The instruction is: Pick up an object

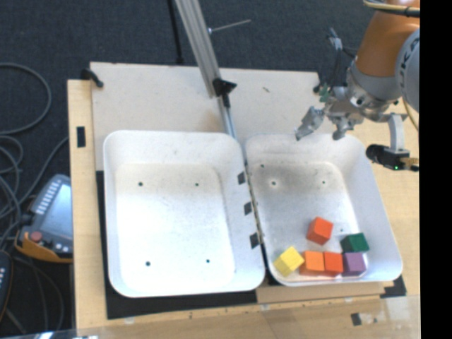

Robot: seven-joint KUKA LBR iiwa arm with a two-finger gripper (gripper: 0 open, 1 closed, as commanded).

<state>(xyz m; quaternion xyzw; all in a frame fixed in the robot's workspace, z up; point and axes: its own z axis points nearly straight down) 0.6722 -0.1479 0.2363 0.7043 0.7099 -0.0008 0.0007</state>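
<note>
Blocks cluster in the right bin's (367, 162) near corner: a yellow block (289, 260), two orange blocks (323, 261) touching a purple block (354, 263), another orange cube (320, 229) and a green block (354, 242) behind. The left bin (113, 154) sits beside it on the tabletop (155, 94). Above the far rim hangs the end effector (321, 127), fingers spread and holding nothing. The arm (385, 44) is cut off at right.

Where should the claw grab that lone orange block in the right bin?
Probably from straight above, closing on two opposite flat sides of the orange block. It sits a little apart from the other blocks, tilted slightly, so the claw would likely need to turn to match its faces.
</note>
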